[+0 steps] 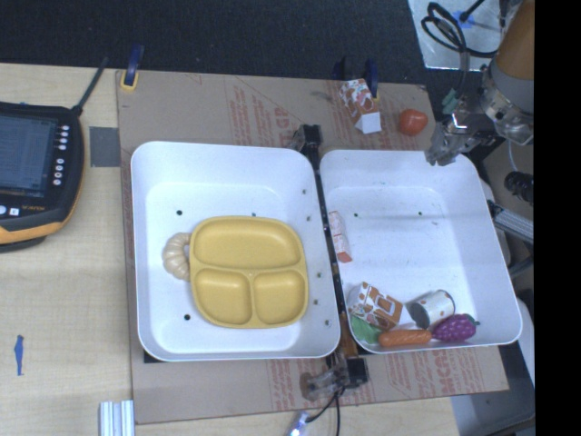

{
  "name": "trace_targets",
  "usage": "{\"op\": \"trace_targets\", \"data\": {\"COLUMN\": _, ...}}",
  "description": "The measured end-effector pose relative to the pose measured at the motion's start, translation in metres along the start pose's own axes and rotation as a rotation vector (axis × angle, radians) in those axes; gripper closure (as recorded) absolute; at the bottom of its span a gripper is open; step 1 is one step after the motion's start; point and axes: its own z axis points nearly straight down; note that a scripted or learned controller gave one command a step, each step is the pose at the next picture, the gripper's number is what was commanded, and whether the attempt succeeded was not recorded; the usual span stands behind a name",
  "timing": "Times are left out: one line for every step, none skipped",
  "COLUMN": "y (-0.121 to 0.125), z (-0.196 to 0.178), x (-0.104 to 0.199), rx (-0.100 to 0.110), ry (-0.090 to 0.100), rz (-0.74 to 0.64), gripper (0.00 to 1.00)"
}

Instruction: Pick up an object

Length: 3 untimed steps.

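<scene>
Over on the far left of the counter [54,334] sits the teach pendant [36,175], well apart from the work. Next comes the left bin [154,166], where I see a yellow divided tray [247,271] with a pale ridged toy [176,255] tucked against its left edge. Along the left wall of the right bin [472,207] lies a small pink packet [339,236], and its near edge holds a cluster: a little printed carton [375,305], a toy carrot [406,338], a grey cylinder [432,307] and a purple grape bunch [454,328] (any of these could serve as the object). Behind the bins, a second small carton [359,101] and a red ball [412,121] rest on the cardboard. My gripper [442,148] hangs over the right bin's far right corner, well apart from the cluster; whether it is released or clenched I cannot tell, and nothing is visibly in it. I judge the pick not yet begun: approach, descent, grasp and lift all remain.
</scene>
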Motion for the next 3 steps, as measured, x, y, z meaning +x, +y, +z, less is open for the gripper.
{"op": "trace_targets", "data": {"y": -0.025, "z": 0.034, "x": 0.1, "rx": 0.001, "ry": 0.002, "rz": 0.004, "gripper": 1.0}}
{"op": "trace_targets", "data": {"y": -0.024, "z": 0.023, "x": 0.098, "rx": 0.003, "ry": 0.001, "rz": 0.001, "gripper": 1.0}}
{"op": "trace_targets", "data": {"y": -0.024, "z": 0.013, "x": 0.098, "rx": 0.005, "ry": 0.0, "rz": -0.003, "gripper": 1.0}}
